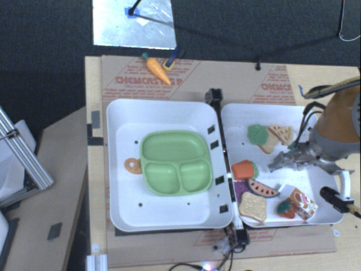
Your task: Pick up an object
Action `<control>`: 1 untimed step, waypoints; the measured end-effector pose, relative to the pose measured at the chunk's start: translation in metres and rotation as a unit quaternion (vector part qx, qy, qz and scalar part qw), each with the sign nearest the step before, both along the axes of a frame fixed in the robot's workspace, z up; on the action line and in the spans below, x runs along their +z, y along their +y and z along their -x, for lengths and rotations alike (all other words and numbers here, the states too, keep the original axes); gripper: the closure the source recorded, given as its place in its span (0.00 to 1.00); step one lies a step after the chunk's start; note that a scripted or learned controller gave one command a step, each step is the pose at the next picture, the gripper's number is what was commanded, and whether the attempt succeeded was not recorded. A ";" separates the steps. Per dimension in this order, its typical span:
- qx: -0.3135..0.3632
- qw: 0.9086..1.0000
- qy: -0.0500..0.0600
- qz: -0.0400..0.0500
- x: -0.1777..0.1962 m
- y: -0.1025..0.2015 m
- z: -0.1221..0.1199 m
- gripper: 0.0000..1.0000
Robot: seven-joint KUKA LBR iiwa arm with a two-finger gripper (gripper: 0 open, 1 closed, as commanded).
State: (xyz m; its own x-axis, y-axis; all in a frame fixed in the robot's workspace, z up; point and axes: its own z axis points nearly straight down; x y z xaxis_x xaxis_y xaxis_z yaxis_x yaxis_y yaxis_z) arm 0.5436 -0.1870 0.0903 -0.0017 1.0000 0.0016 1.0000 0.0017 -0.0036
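The arm (338, 126) reaches into the right bin (237, 114) from the right, and its gripper (282, 161) hangs low over a bare white patch in the middle; I cannot tell if the jaws are apart or together. Nothing sits between them. The toys to pick are packed around it: a red toy (243, 169) and a watermelon slice (263, 188) just to its left, a green toy (257, 133) and a sandwich piece (280, 133) above, and a slice of bread (253, 208), a strawberry (285, 208) and a small box (302, 203) below. If the jaws close here they may grab only air. If they go down among the crowded toys, they may push one aside or pinch two at once. The left bin (121, 151) holds a green plate (174, 162) and a small pretzel (133, 166). A toy carrot (157, 70) lies on the tabletop (237, 75) far behind.
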 end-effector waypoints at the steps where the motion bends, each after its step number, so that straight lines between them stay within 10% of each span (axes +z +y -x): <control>1: 0.000 1.000 -0.004 0.002 0.014 -0.001 -0.002 1.00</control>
